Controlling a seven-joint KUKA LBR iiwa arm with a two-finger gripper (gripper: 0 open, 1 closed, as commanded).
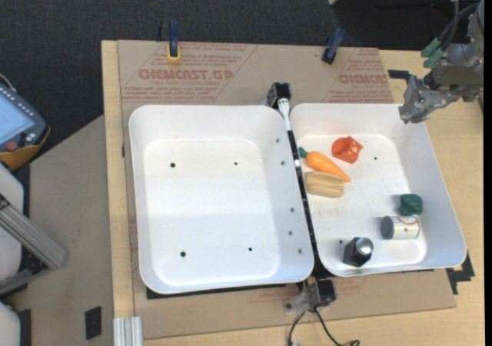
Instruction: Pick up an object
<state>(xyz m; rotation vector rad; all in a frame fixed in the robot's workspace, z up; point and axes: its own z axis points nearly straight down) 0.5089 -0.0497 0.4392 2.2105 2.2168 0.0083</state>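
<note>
Judging by looks, I'd go for the carrot (325, 164) in the right bin (438, 183), far-left part, touching the bread roll (324, 185): light, stiff plastic, probably slick, best pinched across its thick middle. My gripper (413, 110) hangs over the bin's far-right corner, nothing between its fingers; spread or pressed together, I cannot tell.

Gripper (413, 110) above right bin's (430, 154) far right corner, carrot (328, 164) touching bread roll (324, 184), red pepper (347, 148) near, can (401, 227), left bin (146, 183)
</note>
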